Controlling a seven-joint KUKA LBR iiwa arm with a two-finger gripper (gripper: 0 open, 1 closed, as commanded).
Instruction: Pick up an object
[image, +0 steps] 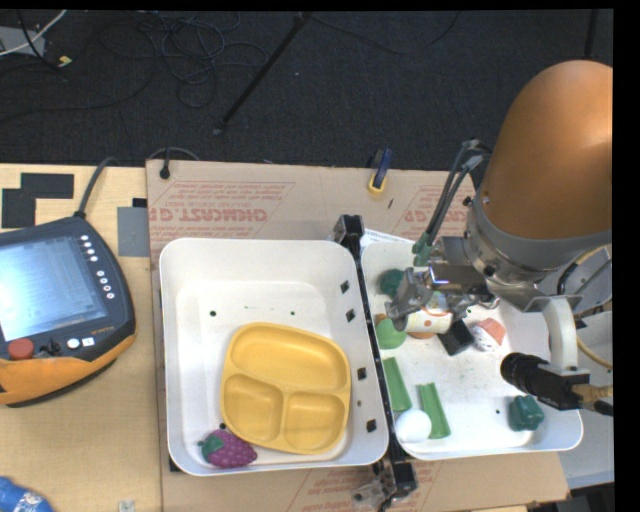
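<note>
My gripper (412, 303) hangs low over the left part of the right bin (565, 435). It is just above a round green piece (390, 335) and beside a white-and-orange toy (431, 323). A dark green object (391, 282) lies just behind it. Nearer the front lie two green sticks (397, 385) (434, 410) and a white ball (412, 426). A teal object (524, 412) sits at the front right. A small black block (455, 338) and a red-and-white piece (490, 331) lie under the wrist.
The left bin (190, 300) holds a yellow divided plate (286, 388) and a purple grape toy (229, 450) at its front. A black divider (362, 330) separates the bins. A teach pendant (60, 290) rests on the bench at the far left.
</note>
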